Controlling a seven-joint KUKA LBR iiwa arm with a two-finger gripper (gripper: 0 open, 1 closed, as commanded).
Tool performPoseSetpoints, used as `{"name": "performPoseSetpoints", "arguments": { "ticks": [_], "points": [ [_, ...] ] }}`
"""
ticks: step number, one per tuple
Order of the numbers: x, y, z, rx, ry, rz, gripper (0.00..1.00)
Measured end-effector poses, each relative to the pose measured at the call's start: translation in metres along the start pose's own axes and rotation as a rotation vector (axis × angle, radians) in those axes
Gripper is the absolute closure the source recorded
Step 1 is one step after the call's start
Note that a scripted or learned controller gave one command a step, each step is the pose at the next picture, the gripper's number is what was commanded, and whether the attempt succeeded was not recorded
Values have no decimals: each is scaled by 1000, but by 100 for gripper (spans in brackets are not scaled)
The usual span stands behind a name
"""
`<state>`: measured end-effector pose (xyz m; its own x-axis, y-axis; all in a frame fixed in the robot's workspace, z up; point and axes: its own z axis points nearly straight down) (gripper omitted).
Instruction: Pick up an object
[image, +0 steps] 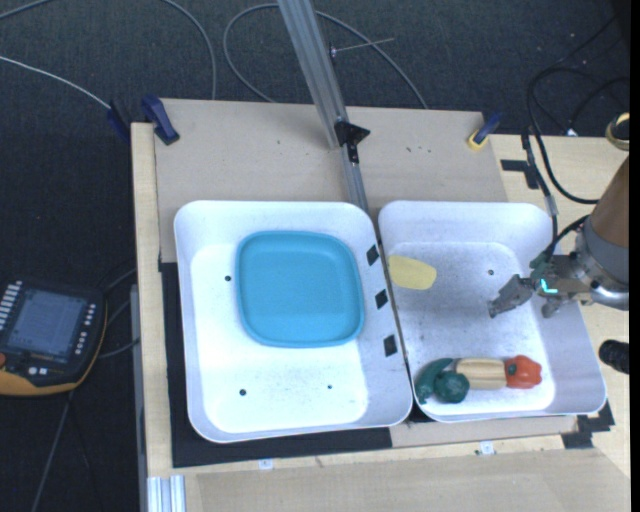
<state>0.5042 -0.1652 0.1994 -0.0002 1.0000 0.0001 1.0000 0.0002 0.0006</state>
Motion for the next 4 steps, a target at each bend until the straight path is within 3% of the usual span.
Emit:
{"name": "performPoseSetpoints", "arguments": {
  "ticks": [1, 3, 4],
  "points": [
    [0, 0, 0, 0, 0, 0, 0],
    [7, 2, 105, 5, 1, 0, 0],
    [8, 3, 104, 1, 0, 0, 0]
  ]
}}
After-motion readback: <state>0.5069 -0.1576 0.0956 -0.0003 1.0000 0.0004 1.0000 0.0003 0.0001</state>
